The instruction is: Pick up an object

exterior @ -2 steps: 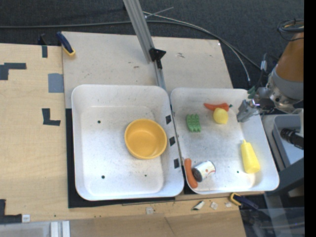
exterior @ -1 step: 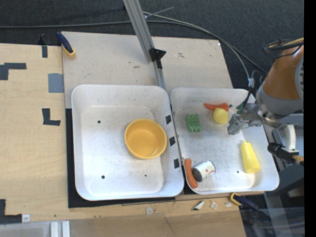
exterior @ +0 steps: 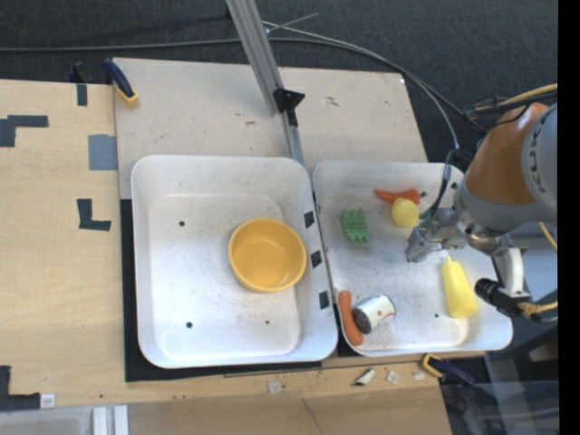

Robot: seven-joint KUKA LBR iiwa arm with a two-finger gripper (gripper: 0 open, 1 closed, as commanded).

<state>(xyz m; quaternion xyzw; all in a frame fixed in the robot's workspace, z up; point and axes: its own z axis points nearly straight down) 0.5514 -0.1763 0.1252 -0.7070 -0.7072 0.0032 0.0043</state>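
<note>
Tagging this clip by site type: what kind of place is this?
Likely a robot lab's grasping test bench: two white bins on a taped wooden table, toy items like a yellow bowl and green block, and a grey-and-orange arm.

Arm [exterior: 507, 175] enters from the right, orange band above the wrist, reaching over the right bin [exterior: 480, 338]. Gripper [exterior: 419, 247] sits low above that bin's floor, near its middle.

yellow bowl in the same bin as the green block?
No: the yellow bowl sits in the left bin, while the green block lies in the right bin.
</note>
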